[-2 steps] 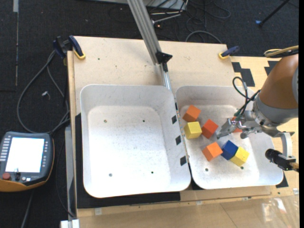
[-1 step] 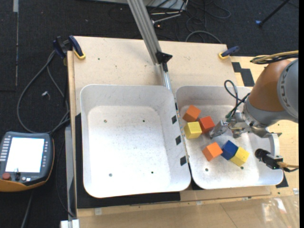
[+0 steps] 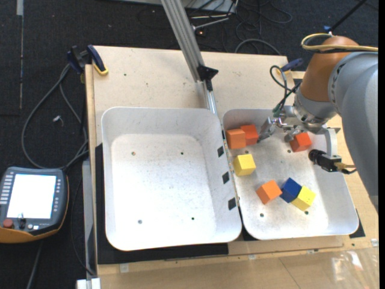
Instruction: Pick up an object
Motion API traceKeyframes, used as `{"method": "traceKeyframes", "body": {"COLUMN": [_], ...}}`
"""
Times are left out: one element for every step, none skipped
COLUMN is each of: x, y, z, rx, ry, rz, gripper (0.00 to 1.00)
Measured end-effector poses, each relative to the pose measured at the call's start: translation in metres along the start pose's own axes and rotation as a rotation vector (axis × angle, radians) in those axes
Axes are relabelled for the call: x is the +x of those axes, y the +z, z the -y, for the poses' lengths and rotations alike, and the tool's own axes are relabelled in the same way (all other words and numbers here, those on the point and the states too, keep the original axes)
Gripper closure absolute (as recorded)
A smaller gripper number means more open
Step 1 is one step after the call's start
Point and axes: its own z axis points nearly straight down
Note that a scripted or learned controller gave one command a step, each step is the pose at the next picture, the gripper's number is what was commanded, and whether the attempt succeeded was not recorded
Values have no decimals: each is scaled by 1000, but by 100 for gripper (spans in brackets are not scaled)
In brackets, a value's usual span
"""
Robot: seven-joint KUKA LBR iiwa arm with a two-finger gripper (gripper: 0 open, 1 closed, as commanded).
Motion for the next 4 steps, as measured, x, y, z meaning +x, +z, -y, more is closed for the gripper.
{"method": "traceKeyframes", "body": {"x": [-1, 8, 23, 23], "y": [1, -25, -7, -6], "z": [3, 59, 29, 28], "rx": [6, 11, 9, 8], "ry": [4, 8, 6, 3], "rz": [-2, -10, -9, -9], "gripper": [0, 0, 0, 0]}}
